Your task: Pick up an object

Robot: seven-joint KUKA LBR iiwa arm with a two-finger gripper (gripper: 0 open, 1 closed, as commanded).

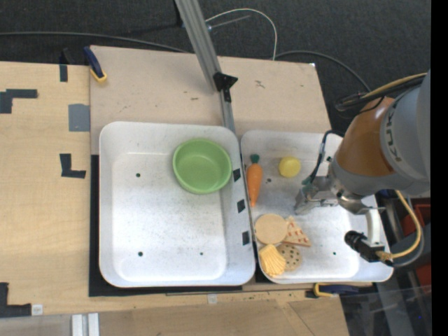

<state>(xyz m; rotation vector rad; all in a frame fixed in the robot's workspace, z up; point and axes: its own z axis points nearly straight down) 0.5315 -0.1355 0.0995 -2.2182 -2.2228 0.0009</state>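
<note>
Cracker (297, 234) lies just below gripper (306, 200)

Two shallow white bins side by side on a wooden bench (42, 187): left bin (119, 257), right bin (329, 261). Slanted grey metal pole (199, 37) above the bins' shared edge. Blue-and-yellow clamp (95, 64) at the board's upper left corner. Thin cables (266, 26) trailing over dark floor.
</note>
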